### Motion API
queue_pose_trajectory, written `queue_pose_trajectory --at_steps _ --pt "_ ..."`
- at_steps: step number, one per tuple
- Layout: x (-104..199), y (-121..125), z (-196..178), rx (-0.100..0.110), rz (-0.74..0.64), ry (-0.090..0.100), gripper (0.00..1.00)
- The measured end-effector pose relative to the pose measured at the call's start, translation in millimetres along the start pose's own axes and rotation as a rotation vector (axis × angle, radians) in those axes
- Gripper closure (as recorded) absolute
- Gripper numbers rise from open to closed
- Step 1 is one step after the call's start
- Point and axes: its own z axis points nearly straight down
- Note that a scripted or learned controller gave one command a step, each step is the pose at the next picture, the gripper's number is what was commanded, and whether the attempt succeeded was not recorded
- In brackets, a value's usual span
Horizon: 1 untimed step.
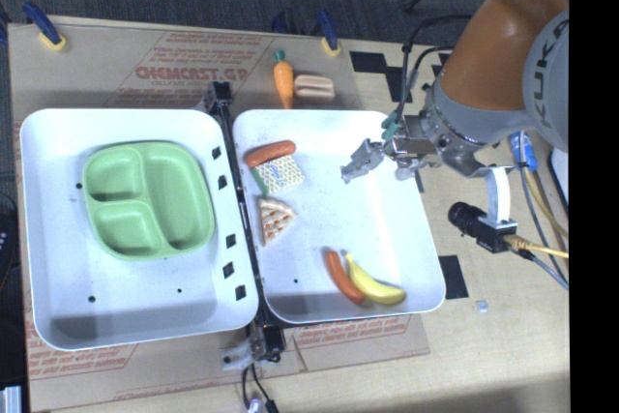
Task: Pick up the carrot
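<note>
Beside the carrot (282, 80) behind the right bin (426, 247), a hotdog bun (313, 88).

The grey two-finger gripper (360, 162) is small and blurred, so the state of its jaws cannot be told. Far behind the jaws, the big grey and orange arm (503, 44) is cut by the top edge. Below the jaws, the yellow banana (375, 286) hides a part of the orange-red sausage (338, 274) touching it.
</note>
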Motion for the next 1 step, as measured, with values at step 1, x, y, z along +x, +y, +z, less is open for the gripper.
queue_pose_trajectory --at_steps 1 --pt "66.6 -50.4 83.3 0.003 -0.090 0.000 0.00"
